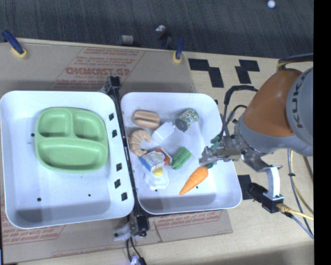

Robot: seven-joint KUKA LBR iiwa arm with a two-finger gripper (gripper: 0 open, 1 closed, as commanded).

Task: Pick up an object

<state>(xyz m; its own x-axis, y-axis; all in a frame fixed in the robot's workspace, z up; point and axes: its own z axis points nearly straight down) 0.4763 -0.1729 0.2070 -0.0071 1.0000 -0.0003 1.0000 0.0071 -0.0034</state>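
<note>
The right bin point(154, 206) holds a pile of small items: an orange carrot point(193, 180), a green piece point(181, 158), a hot dog bun point(146, 118), a croissant point(138, 141), a small can point(187, 118), a clear plastic bottle point(163, 132) and a printed carton point(155, 159) over a white and yellow item point(157, 178). My gripper point(212, 154) hangs over the bin's right side, just above and right of the carrot's thick end. The fingers point down into the bin and I cannot make out their gap.
The left bin point(22, 203) holds a green divided tray point(72, 138). A black divider point(121, 148) with clips runs between the bins. Cardboard lies under both. Cables and a black connector point(265, 196) trail off the arm at the right.
</note>
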